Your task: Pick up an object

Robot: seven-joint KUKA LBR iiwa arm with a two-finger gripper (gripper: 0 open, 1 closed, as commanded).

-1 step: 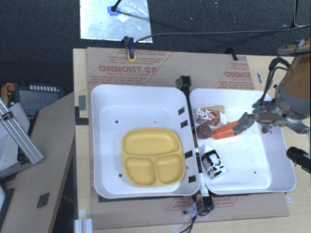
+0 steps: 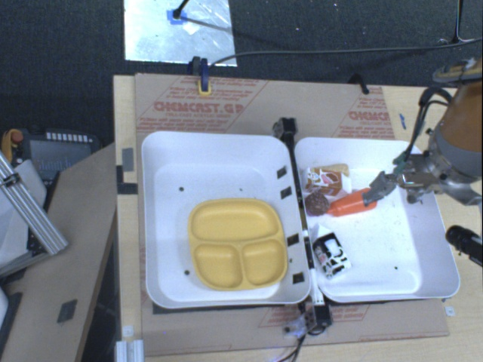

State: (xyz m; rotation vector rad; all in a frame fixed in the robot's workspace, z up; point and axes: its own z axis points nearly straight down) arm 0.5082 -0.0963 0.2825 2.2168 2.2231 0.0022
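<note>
- The gripper [image 2: 381, 185] sits low in the right bin [image 2: 423, 277], its tip touching the orange carrot's [image 2: 352, 204] right end; how far open it is cannot be told.
- Left of the tip, a printed snack packet [image 2: 327, 178], its writing unreadable.
- Beyond the bins, cardboard [image 2: 226, 100] reads "CHEMCAST".
- Farther left of the gripper, a yellow divided tray [image 2: 236, 242] lies in the left bin [image 2: 170, 164].

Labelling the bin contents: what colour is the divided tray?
Yellow tray, seen in the camera view.

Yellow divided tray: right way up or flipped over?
Right way up. The yellow tray lies flat in the left bin, its three hollow compartments facing the camera, one long above and two smaller below.
</note>
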